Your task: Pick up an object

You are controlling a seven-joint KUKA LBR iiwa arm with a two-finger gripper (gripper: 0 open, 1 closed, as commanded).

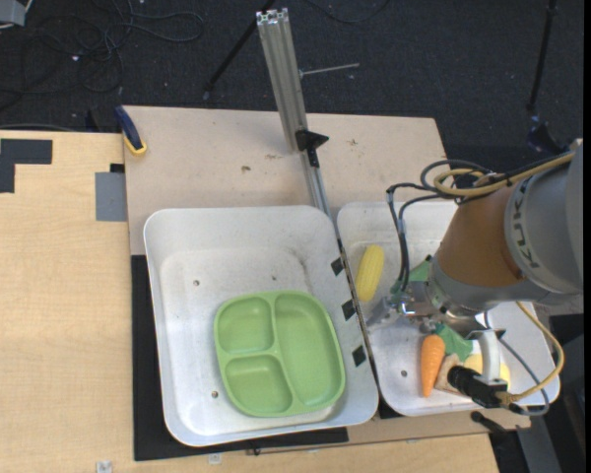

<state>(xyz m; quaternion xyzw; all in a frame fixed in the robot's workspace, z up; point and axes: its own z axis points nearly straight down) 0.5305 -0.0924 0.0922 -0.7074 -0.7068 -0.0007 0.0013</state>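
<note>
In the right bin (399, 394) a yellow corn cob (370, 271) lies near the left wall. An orange carrot (430, 363) with a green top (457, 344) lies toward the front. A small yellow piece (496, 368) sits just right of the carrot. My gripper (412, 308) is low over the right bin, between the corn cob and the carrot, under the orange band of the arm (483, 244). The wrist hides most of it, and nothing shows as being held.
The left bin (177, 254) holds a green divided plate (276, 353). A metal post (288, 82) rises behind the bins, with a rod running down to the wall between them. Cables loop over the right bin's far edge.
</note>
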